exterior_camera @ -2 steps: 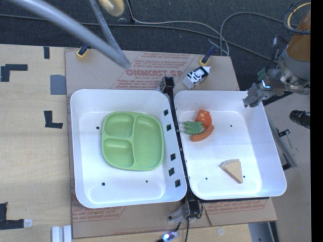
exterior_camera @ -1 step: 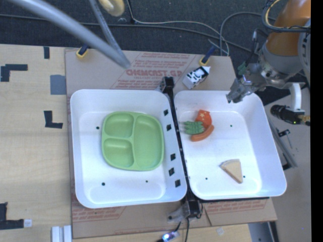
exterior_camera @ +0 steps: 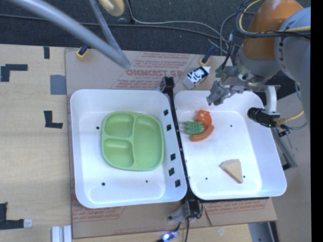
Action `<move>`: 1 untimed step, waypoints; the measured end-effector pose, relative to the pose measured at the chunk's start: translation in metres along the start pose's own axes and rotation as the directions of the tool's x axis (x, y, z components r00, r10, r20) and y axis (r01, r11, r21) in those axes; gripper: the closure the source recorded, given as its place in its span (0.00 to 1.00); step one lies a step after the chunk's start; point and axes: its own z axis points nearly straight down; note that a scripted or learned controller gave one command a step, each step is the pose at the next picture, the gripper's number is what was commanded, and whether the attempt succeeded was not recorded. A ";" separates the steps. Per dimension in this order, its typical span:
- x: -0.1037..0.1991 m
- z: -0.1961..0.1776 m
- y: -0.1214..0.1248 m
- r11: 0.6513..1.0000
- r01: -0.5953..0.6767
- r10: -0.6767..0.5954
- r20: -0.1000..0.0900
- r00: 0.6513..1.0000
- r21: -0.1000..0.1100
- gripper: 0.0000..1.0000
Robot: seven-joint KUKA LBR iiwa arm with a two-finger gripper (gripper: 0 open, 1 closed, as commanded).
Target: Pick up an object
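The grey hand (exterior_camera: 218, 96) hangs over the right white bin's (exterior_camera: 262, 150) far rim; finger state cannot be told. The red-and-green toy vegetable (exterior_camera: 199, 125) lies nearby below; the tan wedge (exterior_camera: 232, 170) lies nearer. The left bin (exterior_camera: 86, 150) holds a green divided plate (exterior_camera: 133, 140).

Grey KUKA arm entering from the upper right, broad orange band above the wrist, wrist angled down and to the left, dark metal two-finger pincer (exterior_camera: 216, 98) at its tip pointing downward, black cables looping around the wrist
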 end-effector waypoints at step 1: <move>0.048 -0.004 0.000 1.000 0.000 0.000 0.000 1.000 -0.001 1.00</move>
